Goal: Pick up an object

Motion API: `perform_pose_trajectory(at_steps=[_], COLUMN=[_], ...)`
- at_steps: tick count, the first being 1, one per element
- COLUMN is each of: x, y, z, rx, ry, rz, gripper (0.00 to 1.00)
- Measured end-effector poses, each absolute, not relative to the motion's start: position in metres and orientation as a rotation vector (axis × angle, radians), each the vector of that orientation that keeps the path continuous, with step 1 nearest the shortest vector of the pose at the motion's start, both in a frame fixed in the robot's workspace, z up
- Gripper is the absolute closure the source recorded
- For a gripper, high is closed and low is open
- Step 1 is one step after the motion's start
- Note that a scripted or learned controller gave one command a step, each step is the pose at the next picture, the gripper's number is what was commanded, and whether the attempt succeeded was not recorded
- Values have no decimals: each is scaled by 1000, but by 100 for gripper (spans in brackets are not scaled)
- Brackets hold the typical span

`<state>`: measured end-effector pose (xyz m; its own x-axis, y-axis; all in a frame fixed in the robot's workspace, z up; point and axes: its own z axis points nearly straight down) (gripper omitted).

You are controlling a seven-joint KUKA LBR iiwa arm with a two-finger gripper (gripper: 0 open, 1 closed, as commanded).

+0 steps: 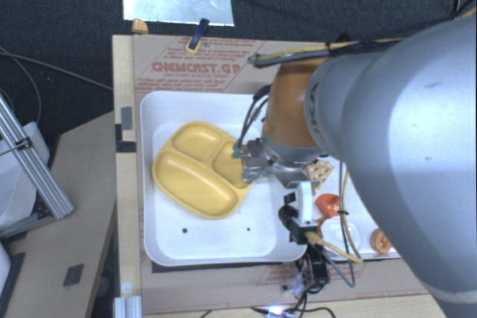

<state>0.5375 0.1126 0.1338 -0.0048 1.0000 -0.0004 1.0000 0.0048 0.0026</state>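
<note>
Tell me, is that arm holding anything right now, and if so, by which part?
It cannot be told. The gripper sits at the right edge of the yellow divided tray in the left bin, but the arm's wrist hides any hold.

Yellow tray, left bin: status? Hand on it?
Hand low at the yellow tray's right edge; grasp unconfirmed. Tray flat in the left bin. Arm covers most of the right bin.

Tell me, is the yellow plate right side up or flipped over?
Right side up. The yellow plate lies flat in the left white bin, and its hollow compartments face upward with raised rims around them.
</note>
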Motion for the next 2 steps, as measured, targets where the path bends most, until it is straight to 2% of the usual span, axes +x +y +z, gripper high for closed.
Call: perform_pose_trajectory(at_steps=[1,2], x=[602,555], y=[60,94], z=[188,230], rx=[2218,2215], ry=[2212,2229], rz=[10,3], gripper=[100,100])
